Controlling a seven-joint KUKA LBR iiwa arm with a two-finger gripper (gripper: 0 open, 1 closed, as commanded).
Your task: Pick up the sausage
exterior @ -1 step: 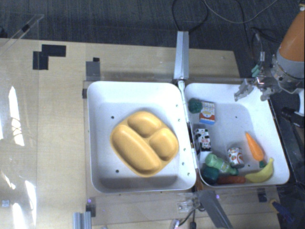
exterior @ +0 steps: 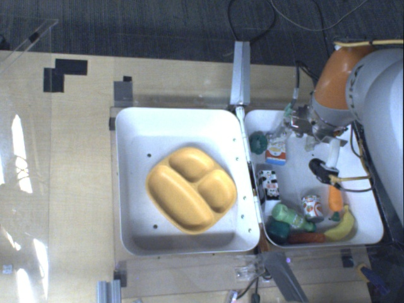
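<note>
Sausage [exterior: 307, 237] lies by the right bin's [exterior: 293, 178] near wall, probably light, firm and slick, so I'd pinch across its middle; my jaws' state I cannot tell.

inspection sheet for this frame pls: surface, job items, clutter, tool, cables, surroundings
Surface: two white bins, left bin and right bin, on a wooden bench.
Job's things: reddish sausage at the right bin's near edge, untouched.
Clutter: yellow divided tray in the left bin; banana, carrot, green bottle, cow-print carton, small ball in the right bin.
Grippers: tool over the right bin's far end; finger state unclear.
Cables: black cables on the floor behind the bench.
Surroundings: dark carpet.
</note>
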